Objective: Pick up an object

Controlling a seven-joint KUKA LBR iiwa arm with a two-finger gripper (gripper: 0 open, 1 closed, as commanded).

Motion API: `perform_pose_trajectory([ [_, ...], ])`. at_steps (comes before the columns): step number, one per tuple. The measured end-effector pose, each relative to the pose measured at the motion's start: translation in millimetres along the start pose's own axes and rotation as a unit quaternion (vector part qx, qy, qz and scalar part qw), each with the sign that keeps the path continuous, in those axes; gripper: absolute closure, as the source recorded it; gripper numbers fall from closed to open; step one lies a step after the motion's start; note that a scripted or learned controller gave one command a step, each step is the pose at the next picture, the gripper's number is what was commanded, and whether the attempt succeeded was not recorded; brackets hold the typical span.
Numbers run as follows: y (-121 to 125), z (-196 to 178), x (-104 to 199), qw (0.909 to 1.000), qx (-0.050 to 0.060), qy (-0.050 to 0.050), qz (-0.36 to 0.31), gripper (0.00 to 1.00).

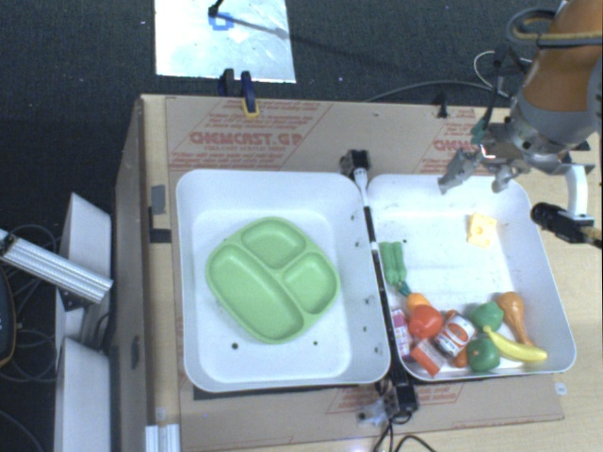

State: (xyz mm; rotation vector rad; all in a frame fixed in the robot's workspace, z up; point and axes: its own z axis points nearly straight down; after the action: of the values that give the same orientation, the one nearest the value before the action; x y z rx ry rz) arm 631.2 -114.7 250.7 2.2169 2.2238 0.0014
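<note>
Green tray (271, 278), toys (462, 332), arm (556, 73)

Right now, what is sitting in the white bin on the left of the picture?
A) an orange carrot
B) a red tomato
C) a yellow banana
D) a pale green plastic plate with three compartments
D: the pale green plastic plate with three compartments lies in the left white bin, while the yellow banana and the other toy foods are piled in the right white bin.

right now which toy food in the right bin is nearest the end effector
The yellow cheese wedge. It lies alone in the upper part of the right bin, just below the end effector; the other toys are piled at the bottom edge.
</note>
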Motion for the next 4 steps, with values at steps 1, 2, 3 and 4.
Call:
perform_pose_trajectory([
  [1, -13, 144, -48, 1.0, 0.004, 0.0, 0.002, 0.0],
  [2, 11, 59, -93, 1.0, -0.002, -0.001, 0.001, 0.0],
  [3, -61, 167, -92, 1.0, 0.001, 0.0, 0.001, 0.0],
  [4, 19, 165, -91, 1.0, -0.002, 0.0, -0.001, 0.0],
])
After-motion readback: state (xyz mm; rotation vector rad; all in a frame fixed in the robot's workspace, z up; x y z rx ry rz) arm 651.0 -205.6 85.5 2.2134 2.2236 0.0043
